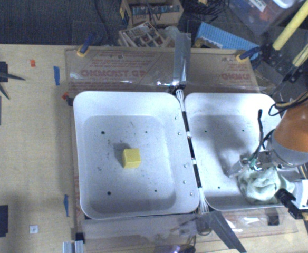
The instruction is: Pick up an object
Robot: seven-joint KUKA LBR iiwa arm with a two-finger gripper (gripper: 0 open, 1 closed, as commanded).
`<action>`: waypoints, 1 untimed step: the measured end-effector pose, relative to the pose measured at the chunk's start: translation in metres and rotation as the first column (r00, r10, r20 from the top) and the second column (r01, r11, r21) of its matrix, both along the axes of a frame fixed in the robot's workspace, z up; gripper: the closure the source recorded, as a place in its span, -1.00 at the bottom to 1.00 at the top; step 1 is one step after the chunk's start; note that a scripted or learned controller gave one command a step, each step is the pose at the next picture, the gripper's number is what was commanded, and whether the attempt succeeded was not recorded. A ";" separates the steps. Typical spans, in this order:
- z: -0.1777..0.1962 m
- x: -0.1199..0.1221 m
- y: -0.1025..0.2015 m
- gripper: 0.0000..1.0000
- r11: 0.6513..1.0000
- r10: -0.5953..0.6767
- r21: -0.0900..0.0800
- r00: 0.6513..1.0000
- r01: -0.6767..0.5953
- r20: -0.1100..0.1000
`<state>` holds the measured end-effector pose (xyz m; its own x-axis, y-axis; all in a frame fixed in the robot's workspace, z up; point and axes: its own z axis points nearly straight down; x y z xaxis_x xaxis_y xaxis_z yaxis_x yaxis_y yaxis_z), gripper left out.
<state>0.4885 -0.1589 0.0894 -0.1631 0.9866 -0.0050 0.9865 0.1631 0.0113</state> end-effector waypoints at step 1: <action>0.001 -0.006 0.033 -1.00 0.937 0.350 -0.005 0.937 -0.350 -0.001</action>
<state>0.4829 -0.1261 0.0899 -0.4982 0.8670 -0.0093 0.8669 0.4983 0.0097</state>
